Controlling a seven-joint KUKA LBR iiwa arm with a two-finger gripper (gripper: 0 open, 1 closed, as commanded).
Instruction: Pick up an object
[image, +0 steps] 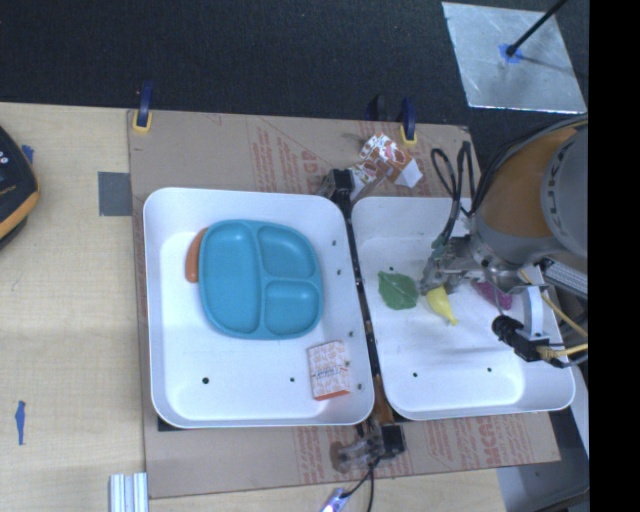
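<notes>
My gripper (443, 272) hangs over the middle of the right bin (470, 395), at the end of the grey arm with the orange band. Directly below it and toward the bin's front lies a small yellow object (442, 304). A green leaf-shaped object (398, 291) rests just left of the yellow one. A purple object (494, 295) peeks out beside the wrist on the right, partly hidden by the arm. I cannot make out whether the yellow object touches the gripper.
The left bin (170, 330) holds a blue divided plate (262, 278) with an orange item (191, 258) under its left edge, and a small printed packet (329, 368) at its front right. A crumpled wrapper (385, 158) lies behind the bins. Cables (455, 175) run by the arm.
</notes>
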